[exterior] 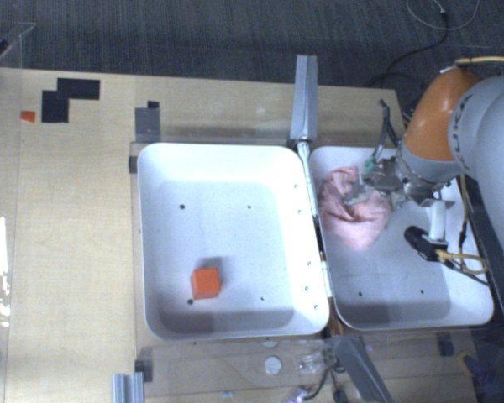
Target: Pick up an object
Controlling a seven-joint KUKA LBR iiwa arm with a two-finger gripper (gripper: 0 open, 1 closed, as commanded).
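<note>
Single overhead camera, slanted down on both bins (227, 159)

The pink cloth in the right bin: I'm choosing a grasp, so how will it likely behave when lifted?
The pink cloth lies crumpled in folds, so it is probably floppy and would drape. It looks thin, likely light. The gripper sits at its edge; a pinch may catch only one fold.

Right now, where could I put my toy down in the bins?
The left bin has bare floor all around the orange block. The right bin is free along its front; its back is crowded by the pink cloth and gripper.
</note>
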